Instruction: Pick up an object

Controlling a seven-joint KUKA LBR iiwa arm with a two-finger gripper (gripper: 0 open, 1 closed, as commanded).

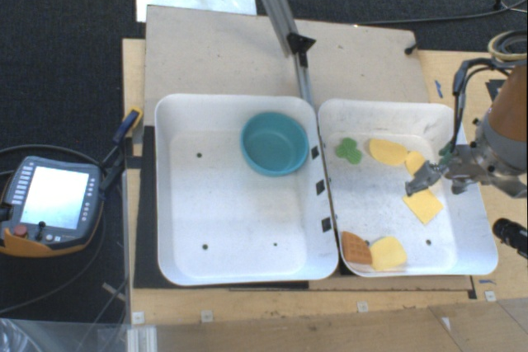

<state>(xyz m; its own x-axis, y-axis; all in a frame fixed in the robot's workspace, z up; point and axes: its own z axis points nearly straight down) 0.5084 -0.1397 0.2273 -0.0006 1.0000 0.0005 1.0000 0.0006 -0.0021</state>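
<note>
The right bin [462,255] holds several small items. A green piece [348,149] and a yellow oval piece [387,152] lie near its far side. A smaller yellow piece [414,161] lies just right of the oval. A flat yellow square [426,207] rests in the middle right. At the near edge, a brown waffle-like piece [355,247] lies next to a rounded yellow piece [388,253]. My gripper [422,180] hangs low over the right bin, between the small yellow piece and the yellow square. Nothing shows in its grasp.
A teal bowl [275,143] sits at the far right of the left bin [190,251]. A slanted metal pole [276,0] comes down to the ridge between the bins. A teach pendant [51,204] lies left of the bench.
</note>
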